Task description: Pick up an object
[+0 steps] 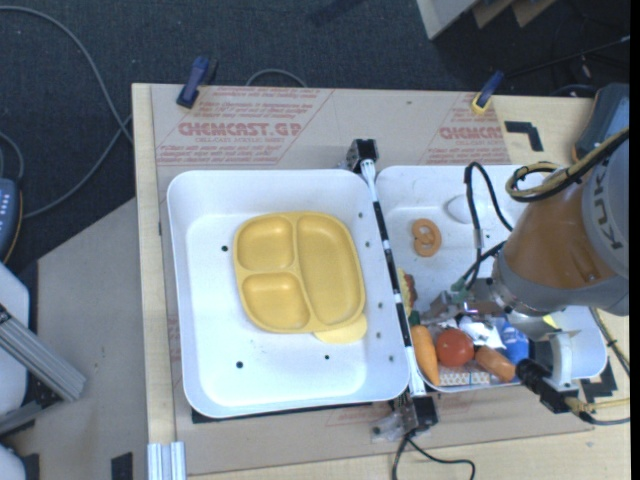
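Observation:
The right bin (400, 188) holds a small pretzel (426, 237) near its back left. At its front lie an orange carrot (425, 354), a red tomato (455, 348), a brown sausage-like piece (494, 364) and a blue item (514, 343). My gripper (462, 311) hangs low over this front cluster, just above the tomato, under the orange band of the arm (550, 238). The arm's wrist hides much of the fingers.
The left bin (200, 298) carries a yellow divided plate (298, 271) with three compartments. A black divider (385, 258) runs between the bins. Black cable loops over the right bin's back. Blue clamps (193, 81) hold the cardboard base.

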`<state>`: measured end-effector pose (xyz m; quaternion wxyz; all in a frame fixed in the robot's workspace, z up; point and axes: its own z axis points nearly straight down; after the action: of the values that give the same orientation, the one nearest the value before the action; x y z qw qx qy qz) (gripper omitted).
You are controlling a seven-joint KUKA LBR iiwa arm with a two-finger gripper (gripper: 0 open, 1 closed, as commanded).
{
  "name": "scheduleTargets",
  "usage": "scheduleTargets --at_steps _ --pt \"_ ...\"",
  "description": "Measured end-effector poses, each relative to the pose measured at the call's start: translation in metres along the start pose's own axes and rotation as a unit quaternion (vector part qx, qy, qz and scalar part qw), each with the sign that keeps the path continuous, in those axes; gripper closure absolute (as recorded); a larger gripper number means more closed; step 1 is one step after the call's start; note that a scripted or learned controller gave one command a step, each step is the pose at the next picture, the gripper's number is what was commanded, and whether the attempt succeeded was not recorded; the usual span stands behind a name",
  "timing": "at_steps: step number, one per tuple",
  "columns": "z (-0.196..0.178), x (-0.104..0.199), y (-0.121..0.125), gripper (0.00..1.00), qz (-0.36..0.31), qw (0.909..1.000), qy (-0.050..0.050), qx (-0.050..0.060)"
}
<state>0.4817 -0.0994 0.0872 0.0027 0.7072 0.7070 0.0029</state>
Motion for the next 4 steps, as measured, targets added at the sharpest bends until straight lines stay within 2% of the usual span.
scheduleTargets --at_steps 1,2,3,4 --pt "0.001 -0.059 0.048 0.00 0.000 1.0000 -0.001 0.001" --pt "-0.009 -0.058 0.050 1.00 0.000 1.0000 0.000 0.000" --pt "-0.097 0.022 0.040 1.00 -0.001 1.0000 0.000 0.003" --pt "-0.097 0.021 0.039 0.00 0.000 1.0000 0.000 0.004"
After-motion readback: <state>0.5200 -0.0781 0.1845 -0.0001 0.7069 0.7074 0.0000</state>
